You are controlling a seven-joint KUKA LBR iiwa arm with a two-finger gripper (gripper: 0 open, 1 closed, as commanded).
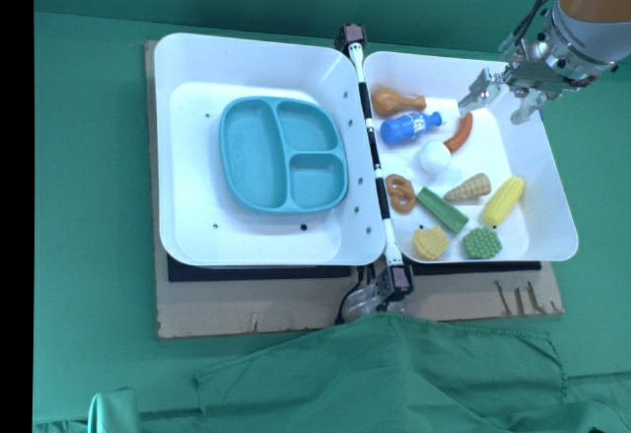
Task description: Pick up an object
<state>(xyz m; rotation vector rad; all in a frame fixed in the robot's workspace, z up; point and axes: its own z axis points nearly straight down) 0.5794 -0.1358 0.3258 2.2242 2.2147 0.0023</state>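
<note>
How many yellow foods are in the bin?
2. A corn cob lies near the right bin's right wall, and a yellow waffle piece lies at its front edge.

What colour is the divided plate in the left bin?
Light blue, a teal-ish shade; the divided plate shows plainly in the camera view.

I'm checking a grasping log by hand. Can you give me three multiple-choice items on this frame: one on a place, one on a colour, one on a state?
1. Where is the divided plate?
A. left bin
B. right bin
C. on the cardboard

2. What colour is the toy bottle?
A. red
B. blue
C. yellow

3. What is the gripper doing?
A. gripping the sausage
B. gripping the corn
C. open, with nothing between its fingers

Answers: A, the plate lies in the left bin; B, its body is blue; C, the fingers are spread above the right bin.
</note>
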